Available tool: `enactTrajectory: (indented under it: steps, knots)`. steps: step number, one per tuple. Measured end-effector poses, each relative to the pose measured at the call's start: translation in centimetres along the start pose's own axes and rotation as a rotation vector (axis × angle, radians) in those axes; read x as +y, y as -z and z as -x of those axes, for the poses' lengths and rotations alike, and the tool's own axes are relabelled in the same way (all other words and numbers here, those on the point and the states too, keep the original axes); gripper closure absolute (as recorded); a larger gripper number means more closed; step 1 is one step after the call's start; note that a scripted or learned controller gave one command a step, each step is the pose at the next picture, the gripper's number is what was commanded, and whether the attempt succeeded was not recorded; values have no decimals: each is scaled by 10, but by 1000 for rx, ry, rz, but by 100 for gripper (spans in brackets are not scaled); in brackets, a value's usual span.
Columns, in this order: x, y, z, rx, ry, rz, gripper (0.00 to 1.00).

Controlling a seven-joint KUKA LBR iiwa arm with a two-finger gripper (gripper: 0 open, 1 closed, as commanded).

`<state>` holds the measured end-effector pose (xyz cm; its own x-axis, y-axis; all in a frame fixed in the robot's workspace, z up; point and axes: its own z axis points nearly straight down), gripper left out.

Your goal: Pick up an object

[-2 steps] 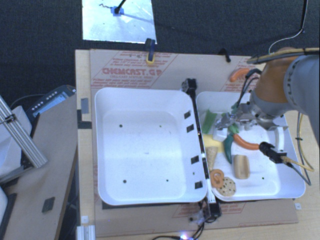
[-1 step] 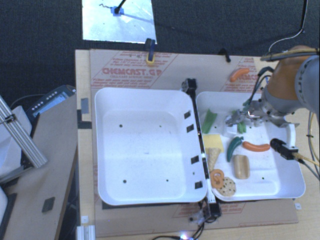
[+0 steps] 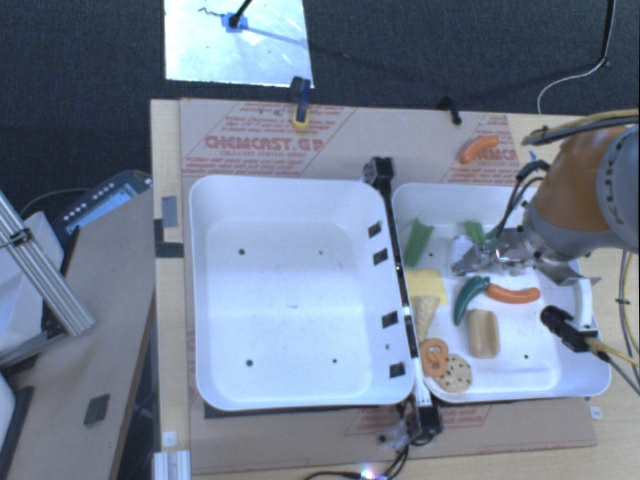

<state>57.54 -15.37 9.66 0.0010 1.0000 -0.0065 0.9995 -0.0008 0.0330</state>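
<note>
The right white bin (image 3: 560, 373) holds several toy foods. Among them are a long green piece (image 3: 417, 240), a yellow block (image 3: 424, 286), a dark green pepper (image 3: 467, 299), an orange sausage (image 3: 513, 293), a tan bread roll (image 3: 483, 333), a pretzel (image 3: 434, 353) and a cookie (image 3: 455, 373). My gripper (image 3: 482, 259) hangs low over the middle of this bin, just above the pepper and the sausage and beside a small green piece (image 3: 473, 232). I see nothing held between its fingers.
The left white bin (image 3: 290, 298) sits beside the right one, with a black-clipped divider wall (image 3: 392, 268) between them. An orange toy (image 3: 480, 149) lies on the cardboard behind the right bin. The arm (image 3: 590, 183) comes in from the right.
</note>
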Motion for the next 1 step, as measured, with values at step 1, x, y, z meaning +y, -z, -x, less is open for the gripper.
enactTrajectory:
  steps: [1]
  knots:
    - [31,-2,47,10,4,-12,0]
